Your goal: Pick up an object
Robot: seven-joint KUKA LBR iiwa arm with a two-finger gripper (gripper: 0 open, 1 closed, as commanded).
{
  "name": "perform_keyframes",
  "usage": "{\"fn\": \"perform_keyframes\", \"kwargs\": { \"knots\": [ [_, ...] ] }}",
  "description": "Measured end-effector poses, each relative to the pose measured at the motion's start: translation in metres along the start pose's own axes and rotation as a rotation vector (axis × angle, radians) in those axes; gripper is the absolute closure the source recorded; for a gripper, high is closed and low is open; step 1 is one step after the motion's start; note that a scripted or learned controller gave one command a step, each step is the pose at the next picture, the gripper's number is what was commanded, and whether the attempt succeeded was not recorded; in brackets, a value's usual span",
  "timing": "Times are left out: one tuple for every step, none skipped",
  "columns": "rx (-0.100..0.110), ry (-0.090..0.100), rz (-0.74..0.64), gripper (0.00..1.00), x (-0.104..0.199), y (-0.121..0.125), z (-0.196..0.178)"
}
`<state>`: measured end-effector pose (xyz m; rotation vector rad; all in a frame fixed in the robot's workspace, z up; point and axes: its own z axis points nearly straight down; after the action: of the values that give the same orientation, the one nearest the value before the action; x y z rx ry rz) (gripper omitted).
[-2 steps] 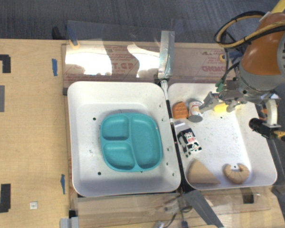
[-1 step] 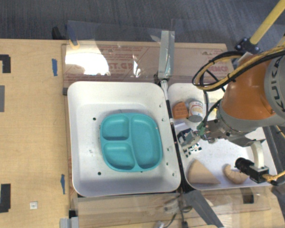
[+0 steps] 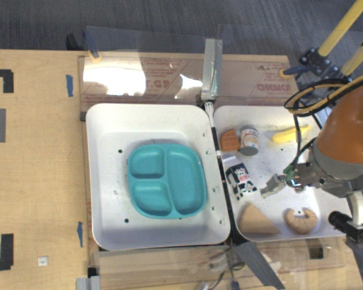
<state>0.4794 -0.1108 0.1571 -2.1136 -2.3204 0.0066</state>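
Gripper (image 3: 272, 187) seen low in right bin (image 3: 261, 115), finger spread cannot be told. Croissant (image 3: 300, 220) near right; teal tray (image 3: 167, 180) in left bin (image 3: 103, 162).

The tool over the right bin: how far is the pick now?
Done: the tool has reached the right bin. In hand: nothing visible between its tips. Left: grasping and lifting; the croissant, yellow banana and can lie on the bin floor.

Two bins side by side on worktop (image 3: 30, 180), divided tray (image 3: 167, 180) in left bin (image 3: 103, 162), can (image 3: 249, 140), croissant (image 3: 300, 220), cone (image 3: 254, 220) in right bin (image 3: 266, 116)
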Motion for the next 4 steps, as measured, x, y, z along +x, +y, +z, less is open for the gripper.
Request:
{"fn": "perform_keyframes", "kwargs": {
  "knots": [
    [-0.008,0.000,-0.029,0.00,-0.009,0.044,0.052],
    [-0.010,0.000,0.168,0.00,-0.014,0.111,0.070],
    [-0.013,-0.001,-0.115,0.00,0.062,0.138,-0.031],
    [-0.012,-0.002,-0.316,0.00,0.000,0.129,0.032]
  ]
}}
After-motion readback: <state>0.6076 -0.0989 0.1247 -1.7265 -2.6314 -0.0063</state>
